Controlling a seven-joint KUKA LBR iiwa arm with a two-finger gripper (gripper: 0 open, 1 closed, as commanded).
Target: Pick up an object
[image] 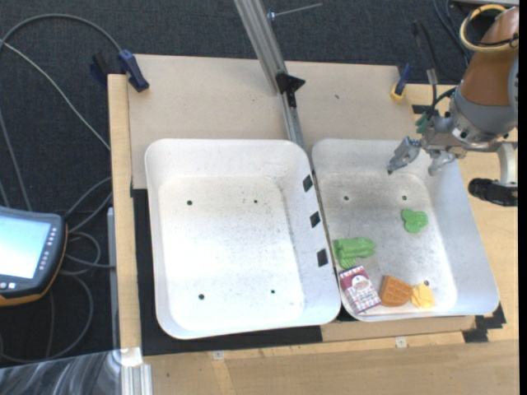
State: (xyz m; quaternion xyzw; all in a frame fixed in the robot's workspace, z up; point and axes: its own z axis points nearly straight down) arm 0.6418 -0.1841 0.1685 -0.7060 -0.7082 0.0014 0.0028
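Note:
My gripper hangs over the far edge of the right bin, open, its two fingers spread with nothing between them. Below it in that bin lie a small green piece, a larger green piece, a dark red and white packet at the near left corner, an orange waffle-like piece and a small yellow piece. The small green piece is the closest to the gripper, a short way toward the near side.
The left bin sits beside the right one, with black clips along the shared rim. A slanted metal pole rises behind the bins. Blue clamps sit at the bench's back corners. A tablet lies off the bench at left.

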